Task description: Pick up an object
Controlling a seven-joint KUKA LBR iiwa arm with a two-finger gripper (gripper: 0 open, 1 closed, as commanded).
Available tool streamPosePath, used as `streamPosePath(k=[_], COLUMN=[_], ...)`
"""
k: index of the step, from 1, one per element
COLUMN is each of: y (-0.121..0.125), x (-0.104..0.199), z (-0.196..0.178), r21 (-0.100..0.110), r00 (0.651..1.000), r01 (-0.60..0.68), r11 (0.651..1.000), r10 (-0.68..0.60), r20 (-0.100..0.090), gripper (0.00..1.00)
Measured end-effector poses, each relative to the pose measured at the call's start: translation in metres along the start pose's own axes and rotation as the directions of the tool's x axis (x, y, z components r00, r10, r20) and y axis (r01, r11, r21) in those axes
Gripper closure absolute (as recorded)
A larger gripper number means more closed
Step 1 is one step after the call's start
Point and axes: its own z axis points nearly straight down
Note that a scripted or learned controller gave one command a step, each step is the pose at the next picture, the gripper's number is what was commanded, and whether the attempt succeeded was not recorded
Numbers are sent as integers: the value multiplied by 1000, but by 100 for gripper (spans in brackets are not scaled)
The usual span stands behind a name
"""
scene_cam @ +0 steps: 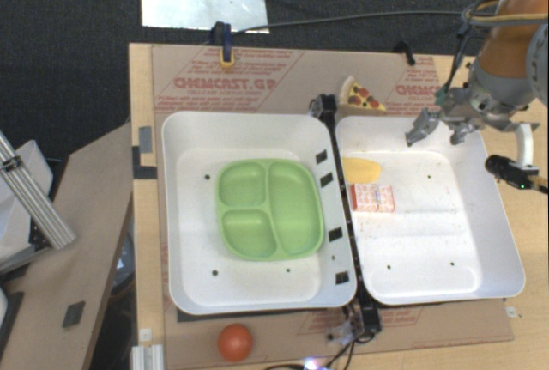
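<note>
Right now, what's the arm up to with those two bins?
The arm's hand hangs over the far edge of the right bin, with nothing between its fingers. In that bin, near the divider, lie a yellow piece and a small pink-and-white packet. The left bin holds a green divided tray. Nothing is picked up yet.
</note>
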Motion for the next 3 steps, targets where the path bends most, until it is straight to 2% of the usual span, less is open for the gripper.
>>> streamPosePath(k=[1, 2, 3], y=[3, 2, 3], x=[0, -4, -3], z=[-8, 53, 98], r21=[-13, -10, -11], r00=[1000, 1000, 1000], r01=[2, 0, 3], r11=[1000, 1000, 1000], r10=[-2, 0, -3], r20=[2, 2, 2], gripper=[0, 0, 0])
